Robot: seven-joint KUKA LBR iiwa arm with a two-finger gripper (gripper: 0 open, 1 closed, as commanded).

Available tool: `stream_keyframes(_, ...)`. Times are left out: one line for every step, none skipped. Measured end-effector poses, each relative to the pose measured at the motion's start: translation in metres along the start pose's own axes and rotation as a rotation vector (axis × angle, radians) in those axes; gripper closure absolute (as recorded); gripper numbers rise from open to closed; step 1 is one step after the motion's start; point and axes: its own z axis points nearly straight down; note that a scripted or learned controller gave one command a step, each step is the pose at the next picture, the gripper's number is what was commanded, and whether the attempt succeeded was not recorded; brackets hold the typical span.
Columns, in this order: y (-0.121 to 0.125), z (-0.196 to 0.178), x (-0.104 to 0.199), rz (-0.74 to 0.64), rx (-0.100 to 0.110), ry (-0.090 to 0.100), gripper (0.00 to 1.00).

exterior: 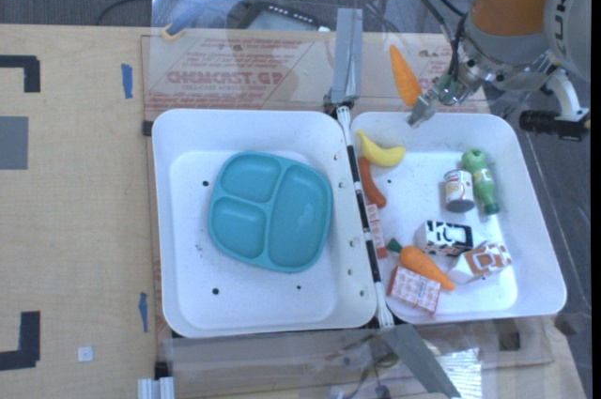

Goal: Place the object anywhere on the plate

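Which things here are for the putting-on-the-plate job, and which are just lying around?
For the job: the blue plate in the left bin; the gripper; the carrot beside it, likely the object.

Lying about, in the right bin: banana, can, green bottle, second carrot.

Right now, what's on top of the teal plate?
Nothing lies on the teal plate; all three compartments show bare. The toys sit in the right bin. What lies beneath the plate is covered.

teal plate point(270, 212), white bins point(178, 144), yellow banana point(380, 151), orange carrot point(405, 76), green bottle point(483, 182), black-and-white carton point(447, 237)
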Motion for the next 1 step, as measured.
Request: stream_keyframes(0.0374,0.0376,0.0589,-0.248,-0.001,0.004,1.0)
